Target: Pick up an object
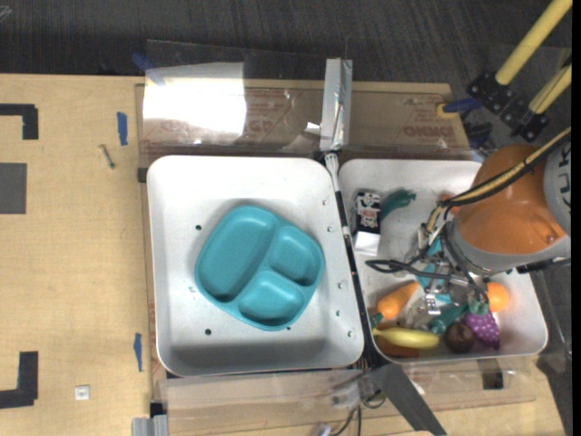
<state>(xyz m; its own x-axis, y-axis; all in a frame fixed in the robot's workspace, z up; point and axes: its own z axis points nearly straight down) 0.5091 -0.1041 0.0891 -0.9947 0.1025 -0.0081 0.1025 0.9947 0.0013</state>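
My gripper (438, 296) reaches down into the right bin (531, 339), under the arm's orange band (508, 212). It hangs over a pile at the bin's front. In that pile lie a yellow banana (408, 339), an orange fruit (390, 303), a brown round piece (460, 336) and purple grapes (485, 327). A second orange piece (498, 298) lies to the right of the gripper. The wrist and its cables hide what lies directly beneath the gripper.
The left bin (172, 198) holds a teal divided plate (260, 264). At the back of the right bin sit a black-and-white item (367, 209) and a teal toy (397, 202). A wall between the bins runs down the middle (345, 243).
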